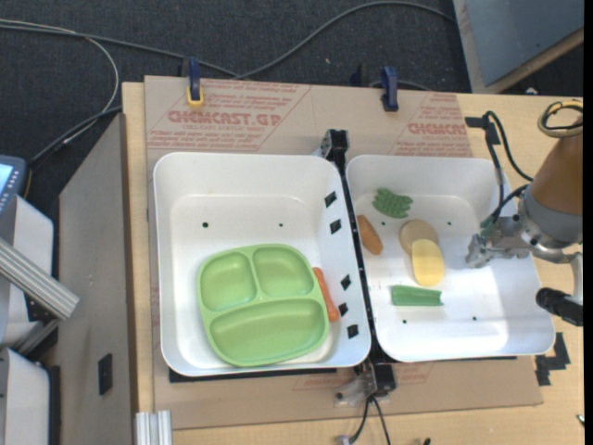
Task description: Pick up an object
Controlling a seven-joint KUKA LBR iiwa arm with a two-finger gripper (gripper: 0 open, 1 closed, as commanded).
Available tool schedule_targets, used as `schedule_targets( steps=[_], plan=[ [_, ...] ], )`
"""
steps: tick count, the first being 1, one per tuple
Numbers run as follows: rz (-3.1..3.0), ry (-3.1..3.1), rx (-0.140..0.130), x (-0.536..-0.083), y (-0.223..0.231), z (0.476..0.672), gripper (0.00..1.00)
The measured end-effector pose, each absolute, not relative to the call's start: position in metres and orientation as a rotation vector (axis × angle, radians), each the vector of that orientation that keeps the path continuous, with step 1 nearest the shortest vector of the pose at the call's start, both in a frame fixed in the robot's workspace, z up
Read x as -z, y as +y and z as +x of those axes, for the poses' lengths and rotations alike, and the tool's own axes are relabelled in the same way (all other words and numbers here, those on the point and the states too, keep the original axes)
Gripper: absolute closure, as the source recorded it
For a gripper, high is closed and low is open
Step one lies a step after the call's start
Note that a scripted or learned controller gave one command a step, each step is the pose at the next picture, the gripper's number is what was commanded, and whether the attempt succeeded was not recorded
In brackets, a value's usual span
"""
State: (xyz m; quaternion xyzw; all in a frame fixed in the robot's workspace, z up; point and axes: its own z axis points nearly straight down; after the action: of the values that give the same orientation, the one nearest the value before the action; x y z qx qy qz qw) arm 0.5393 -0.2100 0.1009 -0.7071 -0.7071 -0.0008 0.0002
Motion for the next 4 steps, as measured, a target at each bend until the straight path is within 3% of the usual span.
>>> schedule_targets(
  steps=[2,3,4],
  plan=[
    [-2.225,-2.229,0.006,-0.225,-0.204,0.530,1.00],
    [-2.222,-2.228,0.004,-0.256,-0.204,0.532,1.00],
    [-2.215,-2.230,0.005,-0.263,-0.155,0.548,1.00]
  ],
)
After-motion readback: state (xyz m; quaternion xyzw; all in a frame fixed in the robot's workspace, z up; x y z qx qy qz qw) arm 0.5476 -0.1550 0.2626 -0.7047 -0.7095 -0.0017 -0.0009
